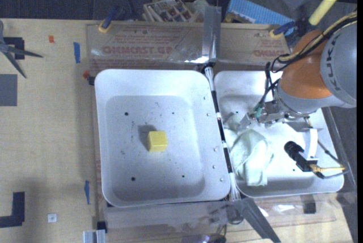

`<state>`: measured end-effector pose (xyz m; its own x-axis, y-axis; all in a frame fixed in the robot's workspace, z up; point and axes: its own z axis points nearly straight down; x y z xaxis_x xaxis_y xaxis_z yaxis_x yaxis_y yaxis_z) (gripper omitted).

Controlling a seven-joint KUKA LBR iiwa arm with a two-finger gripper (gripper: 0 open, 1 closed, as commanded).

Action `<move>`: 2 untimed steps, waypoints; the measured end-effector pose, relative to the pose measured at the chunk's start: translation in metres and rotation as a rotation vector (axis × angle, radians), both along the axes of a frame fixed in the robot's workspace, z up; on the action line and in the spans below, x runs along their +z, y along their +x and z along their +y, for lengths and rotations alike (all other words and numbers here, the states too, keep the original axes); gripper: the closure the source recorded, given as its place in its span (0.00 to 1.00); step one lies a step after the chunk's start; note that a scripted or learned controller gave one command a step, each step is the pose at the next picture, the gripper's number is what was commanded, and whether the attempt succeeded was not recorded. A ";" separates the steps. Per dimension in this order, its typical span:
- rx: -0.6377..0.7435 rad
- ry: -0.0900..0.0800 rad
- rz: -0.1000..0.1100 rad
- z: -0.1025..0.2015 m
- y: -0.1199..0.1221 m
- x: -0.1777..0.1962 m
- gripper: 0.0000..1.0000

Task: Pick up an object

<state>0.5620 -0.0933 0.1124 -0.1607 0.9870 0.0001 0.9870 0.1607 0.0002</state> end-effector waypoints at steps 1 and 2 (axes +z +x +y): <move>-0.372 -0.001 -0.002 0.020 -0.045 0.084 0.00; 0.101 0.001 0.002 0.002 -0.043 0.072 0.00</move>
<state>0.5192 -0.0911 0.1846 -0.2590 0.9659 0.0014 0.9659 0.2590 -0.0015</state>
